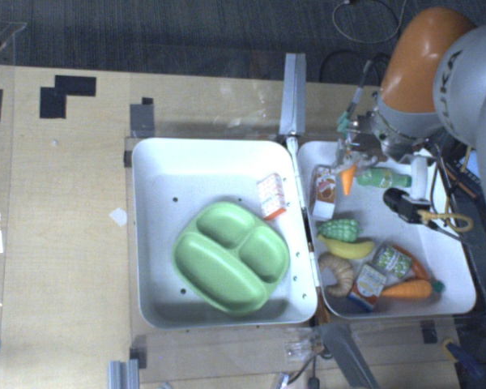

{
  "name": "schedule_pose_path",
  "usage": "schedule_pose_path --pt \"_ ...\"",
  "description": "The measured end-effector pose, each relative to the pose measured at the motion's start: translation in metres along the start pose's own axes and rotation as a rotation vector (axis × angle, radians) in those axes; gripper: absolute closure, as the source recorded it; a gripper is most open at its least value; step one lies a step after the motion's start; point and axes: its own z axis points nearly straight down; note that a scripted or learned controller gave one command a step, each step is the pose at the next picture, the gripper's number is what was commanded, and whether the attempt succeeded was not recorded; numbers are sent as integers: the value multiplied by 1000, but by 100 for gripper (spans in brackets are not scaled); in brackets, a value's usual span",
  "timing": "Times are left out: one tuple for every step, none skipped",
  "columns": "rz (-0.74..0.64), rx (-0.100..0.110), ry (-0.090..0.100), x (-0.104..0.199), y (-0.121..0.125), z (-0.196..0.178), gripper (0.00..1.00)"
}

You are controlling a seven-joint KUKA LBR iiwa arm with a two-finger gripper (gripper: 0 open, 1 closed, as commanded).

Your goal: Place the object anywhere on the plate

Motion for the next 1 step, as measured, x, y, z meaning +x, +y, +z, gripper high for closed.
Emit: schedule_pose_path --pt "-123 1 2 84 -32 33 100"
